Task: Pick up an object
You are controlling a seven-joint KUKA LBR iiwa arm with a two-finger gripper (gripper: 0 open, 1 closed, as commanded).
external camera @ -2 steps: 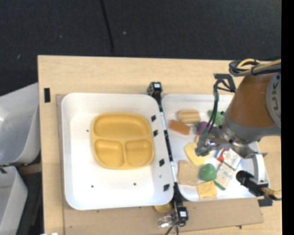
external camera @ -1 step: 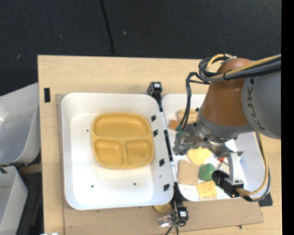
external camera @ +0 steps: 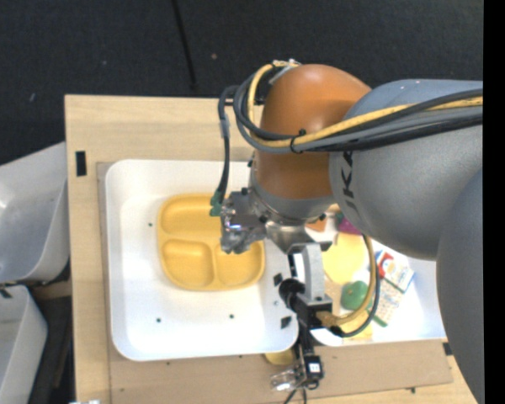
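A yellow divided plate [external camera: 204, 242] lies in the middle of the left white bin [external camera: 135, 310]. My gripper [external camera: 236, 230] hangs over the plate's right rim, right under the orange wrist band [external camera: 307, 133]. The arm's bulk hides the spot where the gripper meets the plate, and I see nothing lifted. In the right bin [external camera: 421, 314] lie a green rounded object [external camera: 353, 294], a pale yellow piece [external camera: 347, 259] and a small printed box [external camera: 393, 281], all partly hidden by the arm.
The grey arm covers most of the right bin. A bit of magenta [external camera: 347, 223] and a bit of orange [external camera: 321, 222] peek out beside the wrist. White plastic containers [external camera: 17, 217] stand off the bench to the left. The bench's wooden edge [external camera: 88, 251] frames the bins.
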